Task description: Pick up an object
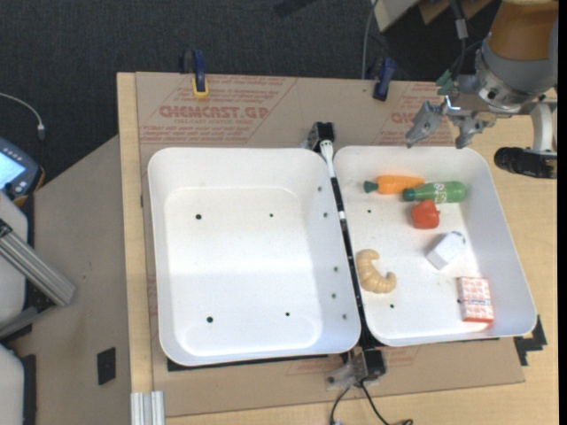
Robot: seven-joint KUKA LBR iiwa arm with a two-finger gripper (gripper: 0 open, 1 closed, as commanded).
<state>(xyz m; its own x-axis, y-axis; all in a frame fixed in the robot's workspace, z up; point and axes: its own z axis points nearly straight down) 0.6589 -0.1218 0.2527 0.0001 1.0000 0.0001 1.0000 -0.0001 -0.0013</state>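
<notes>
You had the claw (443,129) hanging above the far edge of the right bin (507,237), at about 12 o'clock of that bin, with its two fingers spread apart and nothing between them. No object had been lifted: all the candidates lay on the right bin's floor. The carrot (394,184) and the green bottle (436,192) lay end to end near the bin's 12 o'clock, with the red piece (425,214) touching or just beside the bottle on its 6 o'clock side. The white block (446,250) sat near centre, the croissant (375,271) toward 8 o'clock close to the inner wall, and the pink-and-white box (476,299) near 5 o'clock by the outer rim. The left bin (168,237) carried no object. Risks as judged from this layout: a descent on the nearest cluster could have caught two items together, or a finger could have landed on top of the bottle and rolled it aside, since the three were crowded. The croissant and the box sat close to the walls, so a finger could have struck the rim. The white block offered poor contrast against the bin.
</notes>
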